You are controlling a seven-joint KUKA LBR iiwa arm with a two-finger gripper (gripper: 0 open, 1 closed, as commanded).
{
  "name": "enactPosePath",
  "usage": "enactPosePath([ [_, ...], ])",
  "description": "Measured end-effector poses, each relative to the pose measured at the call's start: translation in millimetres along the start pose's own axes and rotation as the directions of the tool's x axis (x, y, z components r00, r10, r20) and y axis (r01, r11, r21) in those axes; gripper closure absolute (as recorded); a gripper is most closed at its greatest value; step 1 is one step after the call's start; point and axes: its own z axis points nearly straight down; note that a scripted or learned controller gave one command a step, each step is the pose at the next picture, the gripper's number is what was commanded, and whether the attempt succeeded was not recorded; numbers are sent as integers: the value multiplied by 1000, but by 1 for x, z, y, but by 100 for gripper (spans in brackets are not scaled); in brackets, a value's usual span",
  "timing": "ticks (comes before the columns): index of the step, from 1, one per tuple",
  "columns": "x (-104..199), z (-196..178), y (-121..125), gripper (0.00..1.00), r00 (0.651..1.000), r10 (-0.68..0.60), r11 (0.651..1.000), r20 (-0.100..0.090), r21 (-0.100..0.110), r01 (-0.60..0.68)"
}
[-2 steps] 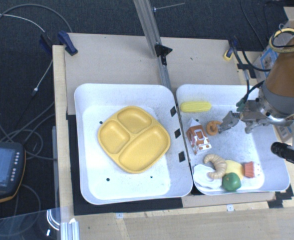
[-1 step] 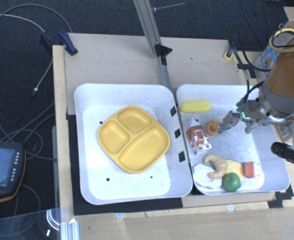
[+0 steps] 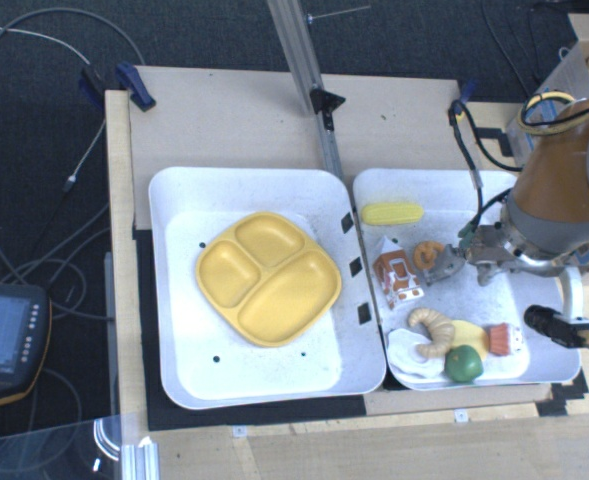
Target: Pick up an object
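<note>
Two shallow white bins sit side by side on the bench. In the left bin lies a yellow divided plate, tilted diagonally. The right bin holds a corn cob near its far edge, an orange-and-white packet, a small brown pretzel-like toy, a tan croissant-shaped piece on a white cloth, a green ball, a yellow piece and a small orange block. Reaching in from the right, the claw hangs low just beside the pretzel toy — whether it is released or clenched cannot be told, and nothing visibly sits between its tips.
</note>
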Motion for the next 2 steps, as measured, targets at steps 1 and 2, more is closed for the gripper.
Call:
enactPosePath([
  [1,0,31,1,0,1000,-2,1000,3,-10,2],
  [2,1,22,2,100,1000,-2,1000,3,-11,2],
])
